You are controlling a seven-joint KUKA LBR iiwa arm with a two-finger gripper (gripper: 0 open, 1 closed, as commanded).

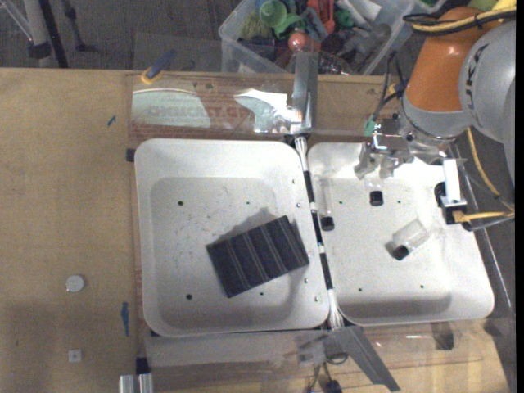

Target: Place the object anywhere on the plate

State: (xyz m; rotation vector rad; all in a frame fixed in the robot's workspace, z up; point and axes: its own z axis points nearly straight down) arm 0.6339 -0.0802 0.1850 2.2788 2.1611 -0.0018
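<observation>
A small clear object with a dark end (406,240) lies on the floor of the right bin (458,297). The ridged black plate (258,255) lies tilted in the left bin (155,219), well apart from it. The gripper (378,164) hangs over the right bin's far side; whether its fingers are apart, I cannot tell. The counter (57,178) is tan board. Beyond it a clear tub (246,35) holds colourful toys.
</observation>
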